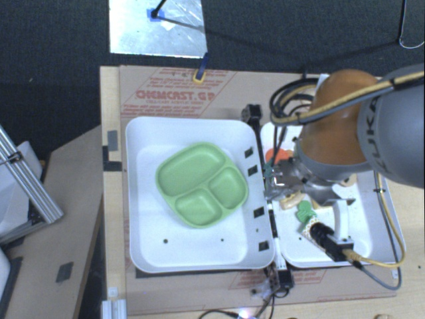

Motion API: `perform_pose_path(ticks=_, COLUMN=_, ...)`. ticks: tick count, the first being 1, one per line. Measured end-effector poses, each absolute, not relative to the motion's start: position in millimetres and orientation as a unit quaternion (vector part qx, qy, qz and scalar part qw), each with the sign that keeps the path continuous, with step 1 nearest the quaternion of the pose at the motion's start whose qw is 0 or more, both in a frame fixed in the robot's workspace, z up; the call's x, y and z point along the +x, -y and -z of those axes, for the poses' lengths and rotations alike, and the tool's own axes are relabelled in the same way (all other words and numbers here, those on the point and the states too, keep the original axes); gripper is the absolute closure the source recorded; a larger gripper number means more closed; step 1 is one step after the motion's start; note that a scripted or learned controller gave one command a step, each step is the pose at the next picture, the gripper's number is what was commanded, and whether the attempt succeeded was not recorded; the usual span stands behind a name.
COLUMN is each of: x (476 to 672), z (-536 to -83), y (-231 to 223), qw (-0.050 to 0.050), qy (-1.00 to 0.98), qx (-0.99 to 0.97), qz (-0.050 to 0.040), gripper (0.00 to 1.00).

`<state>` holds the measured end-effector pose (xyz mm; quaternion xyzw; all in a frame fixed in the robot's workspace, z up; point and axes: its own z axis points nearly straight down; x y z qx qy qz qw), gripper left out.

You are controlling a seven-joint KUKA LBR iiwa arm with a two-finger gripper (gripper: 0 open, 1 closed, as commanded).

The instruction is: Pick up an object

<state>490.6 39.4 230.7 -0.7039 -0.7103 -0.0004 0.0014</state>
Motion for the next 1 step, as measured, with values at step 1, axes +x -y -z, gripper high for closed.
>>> perform_pose_path(ticks=1, x=481.3, z=-219.2, y=-50.1, qw=0.001, qy=0.709, qx=-0.705, qz=0.0002, gripper=1.0)
